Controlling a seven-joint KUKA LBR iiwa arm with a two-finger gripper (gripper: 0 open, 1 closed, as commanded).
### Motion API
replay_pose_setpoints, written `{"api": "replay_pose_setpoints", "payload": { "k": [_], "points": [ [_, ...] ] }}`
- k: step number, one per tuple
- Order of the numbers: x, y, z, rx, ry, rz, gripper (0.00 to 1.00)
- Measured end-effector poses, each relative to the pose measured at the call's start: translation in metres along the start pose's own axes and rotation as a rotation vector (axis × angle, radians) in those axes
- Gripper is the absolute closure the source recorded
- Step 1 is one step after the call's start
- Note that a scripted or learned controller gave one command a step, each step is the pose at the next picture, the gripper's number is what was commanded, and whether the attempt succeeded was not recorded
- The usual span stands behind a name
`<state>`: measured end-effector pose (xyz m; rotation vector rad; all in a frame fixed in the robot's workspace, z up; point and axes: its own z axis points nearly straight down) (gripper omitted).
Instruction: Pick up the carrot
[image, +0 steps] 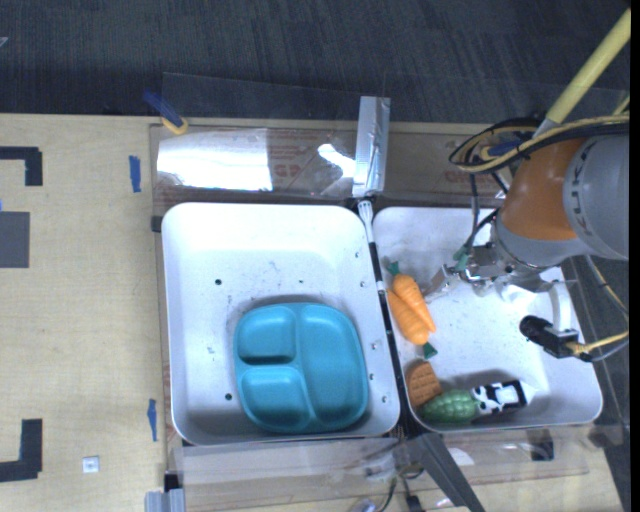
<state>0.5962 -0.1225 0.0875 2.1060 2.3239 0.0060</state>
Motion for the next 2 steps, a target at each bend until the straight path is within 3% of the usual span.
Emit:
{"api": "replay_pose_setpoints", "payload": {
  "k": [1,2],
  "points": [
    [0.075,0.051,-0.100,-0.001,0.001,-0.182,0.00],
    [0.088,0.014,-0.098,0.006,0.003,-0.497,0.00]
  ]
}}
